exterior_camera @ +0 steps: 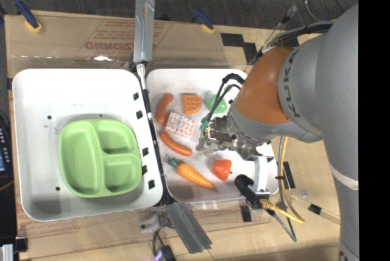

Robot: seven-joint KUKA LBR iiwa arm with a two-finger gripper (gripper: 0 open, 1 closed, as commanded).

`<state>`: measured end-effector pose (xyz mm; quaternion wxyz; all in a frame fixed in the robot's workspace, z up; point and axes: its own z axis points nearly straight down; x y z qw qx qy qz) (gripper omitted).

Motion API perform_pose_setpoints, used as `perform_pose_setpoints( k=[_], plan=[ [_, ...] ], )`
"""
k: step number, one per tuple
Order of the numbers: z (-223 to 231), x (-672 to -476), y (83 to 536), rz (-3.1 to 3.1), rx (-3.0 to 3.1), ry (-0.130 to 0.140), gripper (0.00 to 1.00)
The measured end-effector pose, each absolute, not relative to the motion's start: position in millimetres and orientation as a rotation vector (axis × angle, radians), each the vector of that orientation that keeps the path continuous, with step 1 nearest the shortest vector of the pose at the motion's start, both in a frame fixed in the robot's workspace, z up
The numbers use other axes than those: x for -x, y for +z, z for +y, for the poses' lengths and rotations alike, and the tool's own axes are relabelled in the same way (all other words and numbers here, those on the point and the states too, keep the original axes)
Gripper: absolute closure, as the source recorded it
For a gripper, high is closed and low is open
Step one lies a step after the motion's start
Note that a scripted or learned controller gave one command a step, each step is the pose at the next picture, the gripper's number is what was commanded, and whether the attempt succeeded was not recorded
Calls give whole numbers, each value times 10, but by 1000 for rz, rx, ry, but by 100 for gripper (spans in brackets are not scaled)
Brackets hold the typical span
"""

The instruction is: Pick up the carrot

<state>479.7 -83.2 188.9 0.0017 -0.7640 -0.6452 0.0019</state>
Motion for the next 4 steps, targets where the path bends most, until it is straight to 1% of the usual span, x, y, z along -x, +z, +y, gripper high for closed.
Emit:
perform_pose_setpoints(
  k=[1, 2, 3, 4],
  plan=[
    [-834, -4796, 1888, -2024, 2398, 6, 0],
    [-1044, -4809, 944, -2090, 2348, -11, 0],
    [-1017, -4830, 1019, -2100, 2335, -13, 100],
    [-1018, -4830, 1019, -2101, 2334, -12, 0]
  ],
)
